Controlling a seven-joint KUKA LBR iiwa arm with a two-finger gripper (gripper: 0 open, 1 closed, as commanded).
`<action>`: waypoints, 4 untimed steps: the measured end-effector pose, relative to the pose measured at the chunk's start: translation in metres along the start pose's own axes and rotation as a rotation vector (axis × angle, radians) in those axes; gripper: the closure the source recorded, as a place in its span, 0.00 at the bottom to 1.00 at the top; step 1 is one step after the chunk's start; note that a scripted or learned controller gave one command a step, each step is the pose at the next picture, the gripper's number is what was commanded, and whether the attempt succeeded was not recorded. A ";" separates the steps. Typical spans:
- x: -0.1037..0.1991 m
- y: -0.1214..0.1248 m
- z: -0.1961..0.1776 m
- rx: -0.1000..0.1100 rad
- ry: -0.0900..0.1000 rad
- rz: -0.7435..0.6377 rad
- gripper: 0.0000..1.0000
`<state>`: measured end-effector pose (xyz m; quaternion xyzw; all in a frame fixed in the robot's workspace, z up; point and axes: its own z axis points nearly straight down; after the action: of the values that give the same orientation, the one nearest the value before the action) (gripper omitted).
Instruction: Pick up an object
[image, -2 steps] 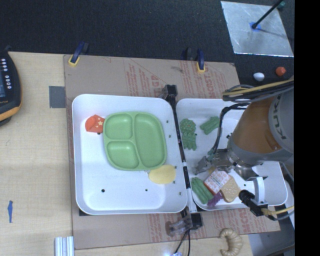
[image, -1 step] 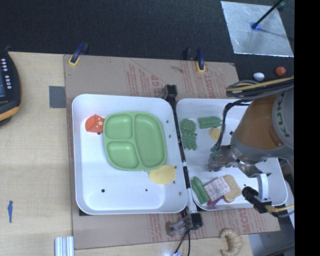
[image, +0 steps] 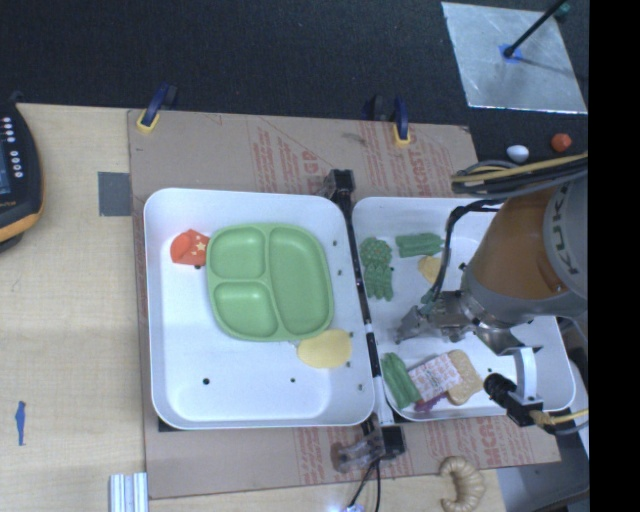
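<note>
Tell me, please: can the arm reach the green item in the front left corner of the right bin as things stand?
Probably yes. The green item lies uncovered beside the wrapped snack, and the gripper hangs just above that corner with nothing between them.

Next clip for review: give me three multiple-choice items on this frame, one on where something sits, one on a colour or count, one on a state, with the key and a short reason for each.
1. Where does the green divided plate lie?
A. In the left bin
B. In the right bin
C. On the cardboard outside the bins

2. How many compartments does that plate have?
A. Two
B. Three
C. Five

3. How does the pale yellow piece sit relative to the plate?
A. Inside the largest compartment
B. Under the arm
C. On the bin floor by the plate's lower right edge

Key: 1 A, the plate rests in the left bin, beside the red piece. 2 B, one long section and two smaller ones are visible. 3 C, the yellow piece lies on the white floor just outside the plate's rim; the arm hangs over the right bin instead.
</note>
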<state>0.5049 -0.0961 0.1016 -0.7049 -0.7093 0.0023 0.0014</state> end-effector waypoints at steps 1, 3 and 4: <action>-0.017 0.063 0.009 -0.007 0.000 0.002 0.00; -0.027 0.152 0.010 -0.004 0.002 -0.002 0.00; -0.100 0.151 -0.034 -0.007 -0.002 0.006 0.00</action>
<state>0.6566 -0.1947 0.1351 -0.7072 -0.7070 0.0006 -0.0019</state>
